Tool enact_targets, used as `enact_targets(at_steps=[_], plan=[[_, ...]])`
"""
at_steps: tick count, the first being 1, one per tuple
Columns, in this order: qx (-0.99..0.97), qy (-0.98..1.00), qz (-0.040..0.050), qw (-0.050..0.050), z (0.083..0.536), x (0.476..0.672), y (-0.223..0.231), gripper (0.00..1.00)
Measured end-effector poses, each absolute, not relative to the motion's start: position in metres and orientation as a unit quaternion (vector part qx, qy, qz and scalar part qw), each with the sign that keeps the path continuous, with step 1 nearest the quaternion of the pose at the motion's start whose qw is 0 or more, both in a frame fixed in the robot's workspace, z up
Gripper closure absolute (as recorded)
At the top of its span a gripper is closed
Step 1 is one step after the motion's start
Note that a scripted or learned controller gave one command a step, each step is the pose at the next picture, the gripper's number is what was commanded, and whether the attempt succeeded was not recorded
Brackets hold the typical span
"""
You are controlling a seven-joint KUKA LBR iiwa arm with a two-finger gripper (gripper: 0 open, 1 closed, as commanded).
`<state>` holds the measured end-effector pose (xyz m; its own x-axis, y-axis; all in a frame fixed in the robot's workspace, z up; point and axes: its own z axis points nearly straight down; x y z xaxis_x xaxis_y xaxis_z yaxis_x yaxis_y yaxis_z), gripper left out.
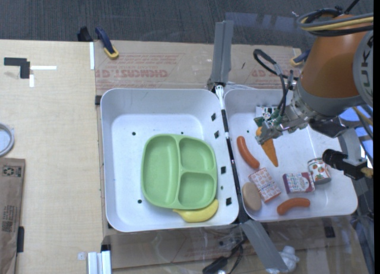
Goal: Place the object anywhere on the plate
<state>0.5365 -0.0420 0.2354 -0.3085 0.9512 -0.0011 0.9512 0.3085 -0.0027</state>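
Observation:
A light green plate [178, 172] with three compartments lies in the left bin [116, 148], and nothing rests on it. An orange toy carrot [271, 150] hangs point-down over the right bin [341, 204], close to that bin's middle. My gripper [269, 131] sits at the carrot's thick upper end, shut on it, with the fingers pinching the top. Carrot and gripper are to the right of the divider between the bins, well away from the plate.
The right bin also holds a red sausage [247, 151], a second sausage [293, 205], two small cartons [264, 184] [298, 182], a small can [319, 171] and a tan oval piece [252, 197]. A yellow banana [199, 213] pokes out beneath the plate's near edge.

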Motion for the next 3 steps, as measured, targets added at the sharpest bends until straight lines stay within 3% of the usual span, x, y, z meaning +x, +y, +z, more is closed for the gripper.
enact_targets(at_steps=[1,2,3], plan=[[-0.538,-0.843,0.0009,0.000,0.2550,0.5373,0.0308,1.00],[-0.538,-0.843,0.0024,0.000,0.2624,0.5380,0.0298,1.00],[-0.538,-0.843,0.0025,0.000,0.2623,0.5380,0.0298,0.00]])
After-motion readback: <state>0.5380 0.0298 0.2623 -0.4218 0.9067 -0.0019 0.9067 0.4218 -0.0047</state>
